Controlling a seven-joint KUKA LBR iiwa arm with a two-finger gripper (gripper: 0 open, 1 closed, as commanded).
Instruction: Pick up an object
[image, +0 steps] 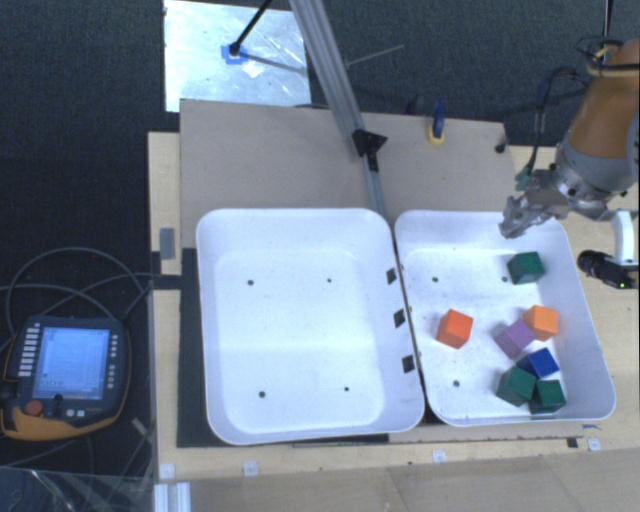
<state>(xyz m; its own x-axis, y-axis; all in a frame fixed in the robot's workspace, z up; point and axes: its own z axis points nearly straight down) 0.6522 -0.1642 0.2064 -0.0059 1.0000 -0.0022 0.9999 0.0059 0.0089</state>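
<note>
Green block (525, 267) — right bin (440, 405), toward 1 o'clock; judged light, rigid, smooth, best gripped across two flat opposite faces. Claw (518, 222) poised just above it at 11 o'clock — state cannot be told

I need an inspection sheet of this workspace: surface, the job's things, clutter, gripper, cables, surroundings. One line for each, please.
Surface: bench with left bin and right bin side by side.
Job's things: all in the right bin: lone green block near the back; orange block mid-bin; second orange block, purple block, blue block and two green blocks clustered at the front right.
Clutter: nothing seen.
Gripper: gripper over the right bin's back edge, holding nothing visible; finger state unclear.
Cables: loops around the pendant.
Surroundings: teach pendant left; metal pole behind.
</note>
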